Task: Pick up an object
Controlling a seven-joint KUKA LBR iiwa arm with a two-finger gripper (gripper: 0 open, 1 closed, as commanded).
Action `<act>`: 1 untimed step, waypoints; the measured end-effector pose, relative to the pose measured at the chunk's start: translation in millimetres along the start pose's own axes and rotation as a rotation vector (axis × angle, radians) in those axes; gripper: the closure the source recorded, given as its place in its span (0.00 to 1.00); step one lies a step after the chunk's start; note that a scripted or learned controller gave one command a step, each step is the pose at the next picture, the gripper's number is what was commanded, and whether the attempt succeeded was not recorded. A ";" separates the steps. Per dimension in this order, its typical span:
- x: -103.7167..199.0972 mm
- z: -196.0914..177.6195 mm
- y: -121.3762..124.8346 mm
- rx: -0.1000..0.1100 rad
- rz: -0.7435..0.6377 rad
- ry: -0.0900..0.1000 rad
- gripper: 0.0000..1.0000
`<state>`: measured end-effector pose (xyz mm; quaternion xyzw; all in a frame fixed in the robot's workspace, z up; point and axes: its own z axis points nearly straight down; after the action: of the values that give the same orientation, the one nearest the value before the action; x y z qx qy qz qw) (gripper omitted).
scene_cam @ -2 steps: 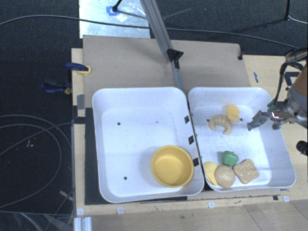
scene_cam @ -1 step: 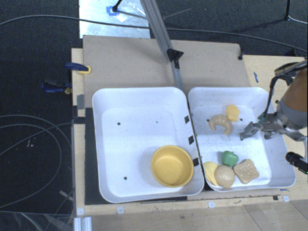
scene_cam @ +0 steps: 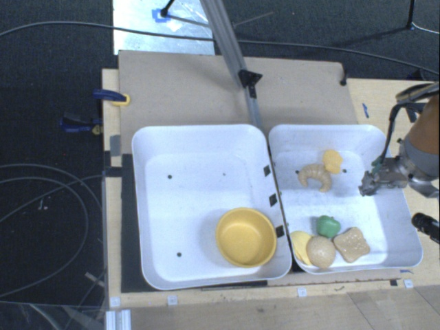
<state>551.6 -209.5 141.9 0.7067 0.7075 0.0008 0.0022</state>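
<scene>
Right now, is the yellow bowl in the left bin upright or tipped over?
Upright. The yellow bowl sits on the left bin's floor with its round opening facing up, the rim showing as a full ring around its hollow.

Two blue clamps (scene_cam: 89, 112) grip the bench's (scene_cam: 179, 88) left edge; black cables (scene_cam: 41, 184) loop across dark floor (scene_cam: 48, 47).

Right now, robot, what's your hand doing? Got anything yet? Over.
Hand over right bin, near its right wall, holding nothing seen. Croissant nearest, lying loose to its left. Path to it clear.
</scene>
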 end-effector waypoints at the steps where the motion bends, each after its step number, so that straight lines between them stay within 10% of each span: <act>1: 2.1 -60.4 10.4 -0.004 -0.004 -0.001 1.00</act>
<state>561.7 -207.2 202.3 0.7052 0.7090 0.0018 0.0039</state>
